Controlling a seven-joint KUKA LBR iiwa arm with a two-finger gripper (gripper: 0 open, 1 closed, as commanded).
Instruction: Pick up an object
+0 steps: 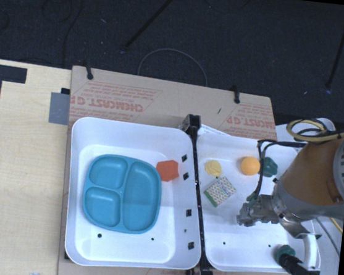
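Two shallow white plastic bins sit side by side on the tabletop, left bin (74,227) and right bin (250,262), divided by a black hinged bar (195,192) down the middle. Left bin holds a blue sectioned plastic plate (123,193) lying flat, with a small orange-red block (168,170) just beside its upper right corner. Right bin holds the loose candidates for a pick: a pale yellow rounded piece (213,167), an orange ball (250,166), a dark green item (270,167) just beside the ball and partly hidden by the arm, and a small green-and-white patterned packet (219,191) lying flat at a slant. The grey arm with its orange band (313,176) reaches in from the right over the right bin; the gripper (251,215) sits low above bare bin floor, near the packet but apart from it, below the ball. Whether the jaws are open or closed cannot be told, as the tips are a dark blur against the white; nothing is seen between them. Judgement: no object is picked yet; the gripper's position suggests the packet is the nearest target, though a thin flat item is likely hard to grip from above; ball may roll if nudged
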